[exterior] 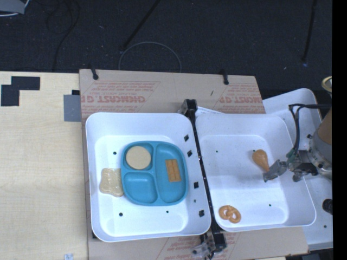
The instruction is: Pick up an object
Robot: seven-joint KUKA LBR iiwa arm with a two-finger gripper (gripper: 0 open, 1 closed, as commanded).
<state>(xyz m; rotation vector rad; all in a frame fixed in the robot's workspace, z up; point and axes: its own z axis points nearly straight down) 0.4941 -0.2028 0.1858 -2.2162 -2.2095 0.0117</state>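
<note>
**Right bin mostly open, left bin crowded**

A blue tray (154, 191) is filling most of the left bin (103, 131), a pale slice (111, 182) wedging beside it. In the right bin (238, 129), an orange piece (261, 158) and pretzel (230, 214) are leaving broad floor free between them

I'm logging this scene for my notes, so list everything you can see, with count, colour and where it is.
white bins: two, white, side by side on the bench.
blue tray: one, blue, three compartments, in the left bin.
round cracker: one, tan, tray's upper left compartment.
rectangular biscuit: one, orange-brown, tray's right compartment.
pale slice: one, cream, left bin floor, against the tray's left edge.
drumstick-shaped piece: one, orange-tan, right bin.
pretzel: one, orange-brown, right bin's lower left corner.
cardboard sheet: one, brown, under the bins.
end effector: one, grey, in the right bin beside the drumstick-shaped piece.
</note>
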